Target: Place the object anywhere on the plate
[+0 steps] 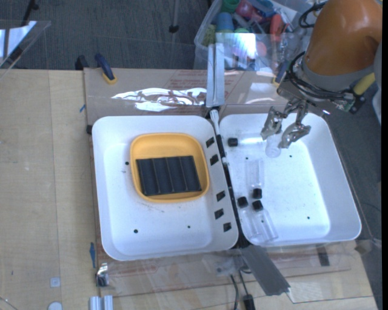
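Observation:
A yellow plate (140,147) with rounded corners lies in the left bin (112,218). A black, ridged rectangular object (168,175) rests flat on it, covering most of its middle. My gripper (283,131) hangs over the back of the right bin (321,200), well to the right of the plate. Its two fingers (271,126) are spread open, and I see nothing held between them.
Small black pieces (256,194) and a few clear plastic items (255,173) lie along the left side of the right bin. Black clips (220,195) line the divider between the bins. A clear box of coloured items (242,18) stands behind the bench.

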{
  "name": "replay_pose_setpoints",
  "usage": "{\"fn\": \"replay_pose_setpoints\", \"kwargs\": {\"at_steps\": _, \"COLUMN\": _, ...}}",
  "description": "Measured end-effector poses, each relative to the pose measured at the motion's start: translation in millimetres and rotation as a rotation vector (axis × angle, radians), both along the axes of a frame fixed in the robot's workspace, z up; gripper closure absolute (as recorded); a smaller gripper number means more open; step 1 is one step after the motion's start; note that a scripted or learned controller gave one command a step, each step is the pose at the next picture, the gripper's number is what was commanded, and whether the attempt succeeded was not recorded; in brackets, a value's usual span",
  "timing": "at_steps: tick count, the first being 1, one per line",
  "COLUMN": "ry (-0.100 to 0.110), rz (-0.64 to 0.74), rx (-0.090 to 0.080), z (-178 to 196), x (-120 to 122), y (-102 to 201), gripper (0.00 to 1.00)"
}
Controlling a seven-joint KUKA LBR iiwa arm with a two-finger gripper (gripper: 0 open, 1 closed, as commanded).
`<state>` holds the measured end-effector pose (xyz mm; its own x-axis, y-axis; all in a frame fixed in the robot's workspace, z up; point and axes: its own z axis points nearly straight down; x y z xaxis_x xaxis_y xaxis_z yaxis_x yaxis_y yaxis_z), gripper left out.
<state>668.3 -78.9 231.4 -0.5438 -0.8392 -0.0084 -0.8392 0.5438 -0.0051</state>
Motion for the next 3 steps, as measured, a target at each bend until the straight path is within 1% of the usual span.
{"fn": "replay_pose_setpoints", "kwargs": {"at_steps": 1, "ry": -0.001, "rz": 0.213, "rx": -0.001, "z": 19.5, "x": -0.1, "y": 4.2, "gripper": 1.0}}
{"fn": "replay_pose_setpoints", "kwargs": {"at_steps": 2, "ry": -0.001, "rz": 0.513, "rx": -0.002, "z": 46.4, "x": -0.4, "y": 8.5, "gripper": 1.0}}
{"fn": "replay_pose_setpoints", "kwargs": {"at_steps": 3, "ry": 0.003, "rz": 0.772, "rx": -0.003, "z": 37.2, "x": -1.0, "y": 14.6, "gripper": 1.0}}
